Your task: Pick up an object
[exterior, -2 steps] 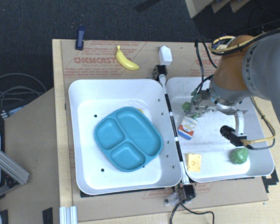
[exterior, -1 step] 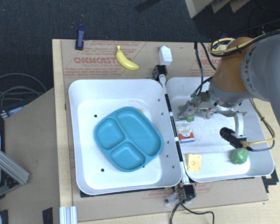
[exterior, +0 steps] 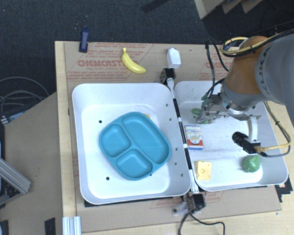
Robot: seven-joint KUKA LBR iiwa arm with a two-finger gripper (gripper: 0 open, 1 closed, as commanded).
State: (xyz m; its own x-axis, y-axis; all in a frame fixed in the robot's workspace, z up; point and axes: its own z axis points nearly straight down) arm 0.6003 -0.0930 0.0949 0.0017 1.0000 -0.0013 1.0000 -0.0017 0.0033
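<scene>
In the far half of the right bin (exterior: 220, 153), the hand (exterior: 207, 112) sits low over the white floor, on the end of the grey arm (exterior: 274, 67) with its orange band (exterior: 242, 75) just above the wrist. Whether the hand is released or clenched cannot be told from this angle; the wrist hides its working end. A small green piece (exterior: 197, 113) lies right at the hand's tip, on the side away from the arm, touching it or very nearly so; it cannot be told whether it is grasped. A small white carton (exterior: 193, 136) with red and blue print lies near the hand, on its camera side, close against the wall shared by the two bins. A flat yellow square (exterior: 203, 170) lies further out the same way, well apart from the hand, by the bin's near rim. A green ball (exterior: 251, 164) rests well apart from the hand, toward the camera and back under the arm's side, near the bin's near corner. Beyond the shared wall from the hand, the left bin (exterior: 88, 106) carries a blue divided plate (exterior: 134, 144), lying flat at a slant. On the bare worktop (exterior: 63, 131) past the bins' far rims, well apart from the hand, lie a yellow banana (exterior: 133, 63), a small white item (exterior: 173, 57) and a small dark blue item (exterior: 84, 38).
</scene>
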